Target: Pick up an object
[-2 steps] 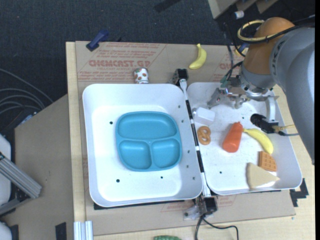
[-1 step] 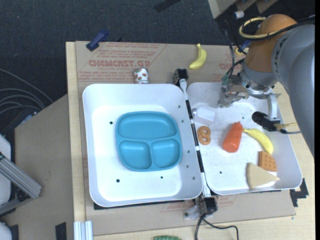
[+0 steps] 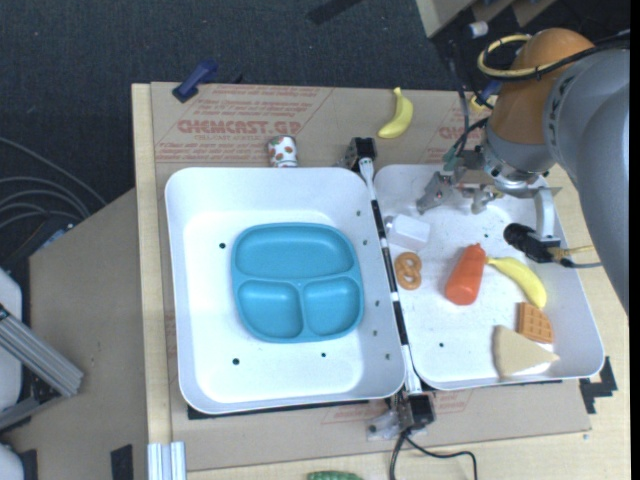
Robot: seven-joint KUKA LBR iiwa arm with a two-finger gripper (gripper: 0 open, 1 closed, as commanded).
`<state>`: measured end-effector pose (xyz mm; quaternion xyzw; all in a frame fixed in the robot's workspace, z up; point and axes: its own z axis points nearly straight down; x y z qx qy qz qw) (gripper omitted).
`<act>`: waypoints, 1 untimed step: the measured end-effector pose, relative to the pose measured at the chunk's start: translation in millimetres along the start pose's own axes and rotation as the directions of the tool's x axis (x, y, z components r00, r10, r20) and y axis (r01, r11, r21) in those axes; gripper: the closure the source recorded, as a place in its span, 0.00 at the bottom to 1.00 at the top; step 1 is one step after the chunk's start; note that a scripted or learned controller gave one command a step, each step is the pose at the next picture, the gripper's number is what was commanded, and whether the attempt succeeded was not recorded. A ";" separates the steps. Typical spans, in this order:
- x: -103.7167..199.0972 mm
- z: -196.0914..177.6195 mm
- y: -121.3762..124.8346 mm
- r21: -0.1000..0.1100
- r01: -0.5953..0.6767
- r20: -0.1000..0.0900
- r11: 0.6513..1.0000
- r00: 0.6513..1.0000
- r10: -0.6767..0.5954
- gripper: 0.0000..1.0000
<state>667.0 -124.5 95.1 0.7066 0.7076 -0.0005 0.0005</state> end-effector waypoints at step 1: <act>-3.6 10.9 -44.2 0.003 -0.002 -0.002 1.000 1.000 0.002 0.00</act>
